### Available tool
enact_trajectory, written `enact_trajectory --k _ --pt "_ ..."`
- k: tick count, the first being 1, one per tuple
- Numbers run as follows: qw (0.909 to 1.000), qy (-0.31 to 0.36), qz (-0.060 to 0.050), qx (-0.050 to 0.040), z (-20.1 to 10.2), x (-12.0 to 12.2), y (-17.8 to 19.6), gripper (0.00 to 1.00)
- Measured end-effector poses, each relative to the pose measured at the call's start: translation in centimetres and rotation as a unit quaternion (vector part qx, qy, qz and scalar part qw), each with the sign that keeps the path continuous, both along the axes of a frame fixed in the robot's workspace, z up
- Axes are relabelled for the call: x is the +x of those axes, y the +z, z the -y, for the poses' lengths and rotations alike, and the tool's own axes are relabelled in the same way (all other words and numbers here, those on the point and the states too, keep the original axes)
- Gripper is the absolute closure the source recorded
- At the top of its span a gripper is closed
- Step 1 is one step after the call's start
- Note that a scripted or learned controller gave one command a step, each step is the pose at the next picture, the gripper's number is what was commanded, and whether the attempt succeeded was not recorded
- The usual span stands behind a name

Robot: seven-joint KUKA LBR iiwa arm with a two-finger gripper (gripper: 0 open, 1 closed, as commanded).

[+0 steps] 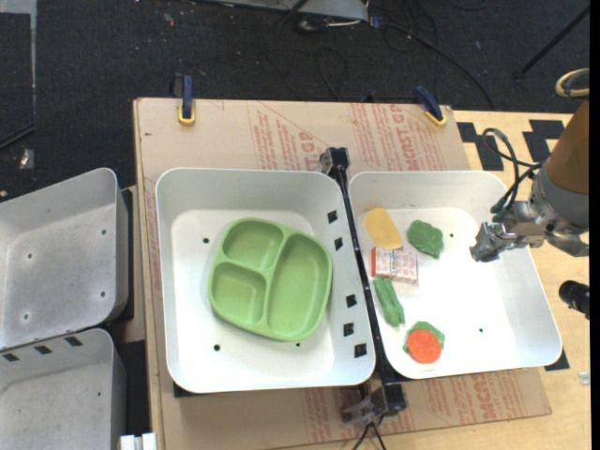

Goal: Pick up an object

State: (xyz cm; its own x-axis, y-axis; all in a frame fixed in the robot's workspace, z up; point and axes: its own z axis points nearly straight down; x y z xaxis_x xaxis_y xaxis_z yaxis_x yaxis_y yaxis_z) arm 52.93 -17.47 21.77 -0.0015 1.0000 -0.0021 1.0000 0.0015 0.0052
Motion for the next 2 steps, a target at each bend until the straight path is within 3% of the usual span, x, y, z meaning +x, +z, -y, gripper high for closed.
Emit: enact_trajectory --k 1,2 --pt "1.0000 0.000 -0.001 0.0005 0.0 0.1 1.3 1.00" --pt "1.0000 0.003 -0.002 0.0017 -5.7 0.3 2.3 1.00"
